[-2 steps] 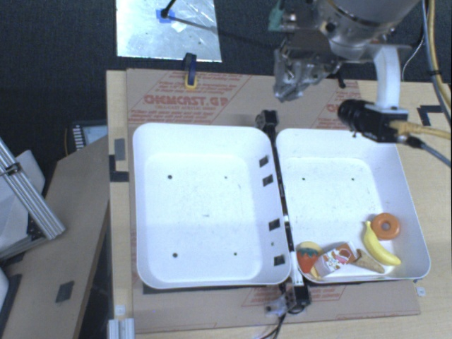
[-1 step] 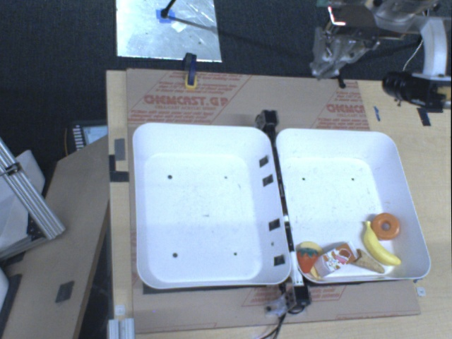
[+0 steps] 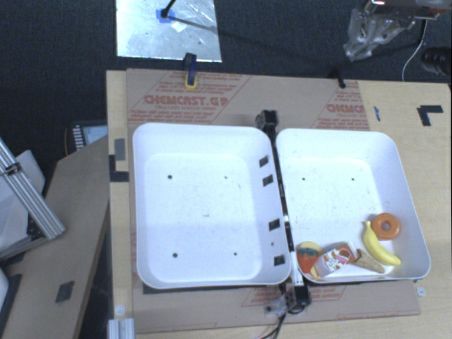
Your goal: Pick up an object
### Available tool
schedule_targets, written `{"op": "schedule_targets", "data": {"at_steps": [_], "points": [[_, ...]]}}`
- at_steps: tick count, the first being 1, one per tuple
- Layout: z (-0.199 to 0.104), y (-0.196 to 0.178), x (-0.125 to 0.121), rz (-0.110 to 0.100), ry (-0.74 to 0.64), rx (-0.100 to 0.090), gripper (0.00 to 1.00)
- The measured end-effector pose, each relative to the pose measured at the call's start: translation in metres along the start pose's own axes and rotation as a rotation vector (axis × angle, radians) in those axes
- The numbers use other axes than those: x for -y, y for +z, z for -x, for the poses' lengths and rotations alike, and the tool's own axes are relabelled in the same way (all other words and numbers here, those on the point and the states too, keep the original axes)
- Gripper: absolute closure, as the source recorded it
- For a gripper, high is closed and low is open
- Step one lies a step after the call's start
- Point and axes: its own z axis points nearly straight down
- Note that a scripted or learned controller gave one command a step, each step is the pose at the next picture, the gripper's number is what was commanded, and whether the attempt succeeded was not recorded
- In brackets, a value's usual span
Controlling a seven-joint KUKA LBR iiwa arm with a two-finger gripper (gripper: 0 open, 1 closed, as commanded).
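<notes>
- At upper right of the frame, gripper (image 3: 370, 35) is seen high above the bench; finger state cannot be told
- Banana (image 3: 379, 244), orange ring (image 3: 385, 225) and packet (image 3: 333, 260) lie in right bin (image 3: 332, 147), lower right corner
- Nothing picked yet; descent and grasp judged outstanding

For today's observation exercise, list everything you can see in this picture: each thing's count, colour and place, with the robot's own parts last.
bins: 2, white, side by side on the bench; left bin, right bin
banana: 1, yellow, right bin's near right corner
doughnut: 1, orange, beside the banana's upper end
round toy: 1, orange-red with green, right bin's near edge
packet: 1, white and red, between round toy and banana
metal sheet: 1, silver, floor beyond the bench
gripper: 1, grey, top right, above the floor
</notes>
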Motion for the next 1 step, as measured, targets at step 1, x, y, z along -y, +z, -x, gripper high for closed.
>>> {"op": "schedule_targets", "data": {"at_steps": [1], "points": [[0.0957, 0.0002, -0.0330, 0.000, 0.002, 0.001, 1.00]]}}
